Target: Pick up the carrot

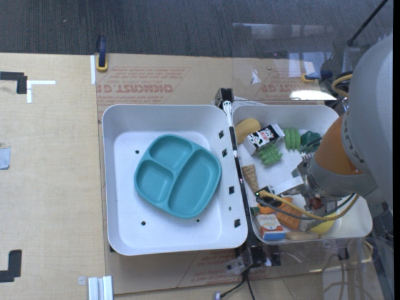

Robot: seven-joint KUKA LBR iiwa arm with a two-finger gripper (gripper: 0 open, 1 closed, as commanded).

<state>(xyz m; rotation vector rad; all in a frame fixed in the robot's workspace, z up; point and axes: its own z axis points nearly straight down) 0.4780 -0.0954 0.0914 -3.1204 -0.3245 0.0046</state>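
Observation:
The carrot (289,217) is a long orange piece lying near the front of the right bin (282,111), among other play food. The grey arm with its orange band reaches in from the right and hangs over that bin. Its gripper (312,200) is low over the clutter, just right of and above the carrot's far end. Yellow cables and the wrist hide the gripper's tip and part of the carrot. Whether it touches the carrot is not visible.
The left bin (119,186) holds a teal divided plate (178,175). In the right bin lie a yellow piece (247,127), a black-and-white carton (262,137), green vegetables (272,154), an orange box (270,228) and a banana (322,227).

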